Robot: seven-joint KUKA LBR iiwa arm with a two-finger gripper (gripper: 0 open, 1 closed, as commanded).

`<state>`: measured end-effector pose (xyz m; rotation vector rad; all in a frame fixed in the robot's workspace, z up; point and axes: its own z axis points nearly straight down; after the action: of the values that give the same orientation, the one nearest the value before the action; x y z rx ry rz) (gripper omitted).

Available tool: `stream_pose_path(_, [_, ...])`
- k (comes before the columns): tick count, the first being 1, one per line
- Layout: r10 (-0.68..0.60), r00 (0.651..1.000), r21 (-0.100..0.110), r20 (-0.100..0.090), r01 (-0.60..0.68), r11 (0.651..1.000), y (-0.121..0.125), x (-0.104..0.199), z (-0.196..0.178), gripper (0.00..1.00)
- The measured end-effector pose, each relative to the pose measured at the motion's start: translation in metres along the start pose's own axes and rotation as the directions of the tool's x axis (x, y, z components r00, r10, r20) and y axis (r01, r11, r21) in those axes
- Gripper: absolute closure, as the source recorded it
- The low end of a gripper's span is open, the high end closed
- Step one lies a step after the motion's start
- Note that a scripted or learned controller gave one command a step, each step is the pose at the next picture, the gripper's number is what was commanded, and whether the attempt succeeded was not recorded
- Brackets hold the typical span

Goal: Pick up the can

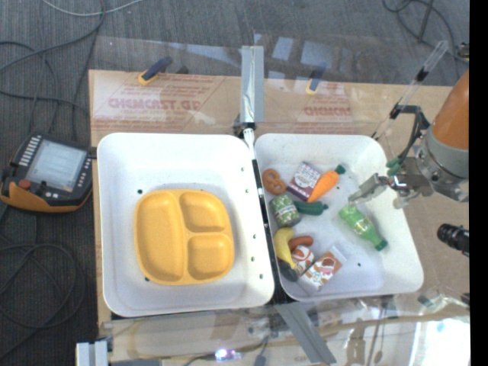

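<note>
Camera view: located can (284, 210) in right bin (396, 277), close to the wall shared with left bin (114, 280). Noted green label and grey end. Could not settle whether upright or tipped over. Saw it hemmed in: pretzel (271, 180) just behind, small box (306, 176) and carrot (324, 183) near, dark green pod (311, 207) just beside on the arm's side, banana (284, 246) just in front. Logged green bottle (362, 227) between can and gripper (385, 193).

Found gripper over the right bin's far-right part, well apart from can, fingers (366, 190) spread, nothing between them.

Judged can stiff, smooth-walled and likely slippery, light if a toy, not fragile. Judged best hold across the round body at mid-height, jaws set on opposite sides. Reckoned little free room at wall side and pod side, so expected a crowded approach and risk of nudging neighbours or the can rolling off the pads
</note>
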<state>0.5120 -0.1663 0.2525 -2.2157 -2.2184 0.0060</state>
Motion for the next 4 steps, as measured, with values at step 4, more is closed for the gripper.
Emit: stream_pose_path(4, [0.639,0.769,-0.012,-0.002,-0.639,0.769,0.086,0.065,0.164,0.00])
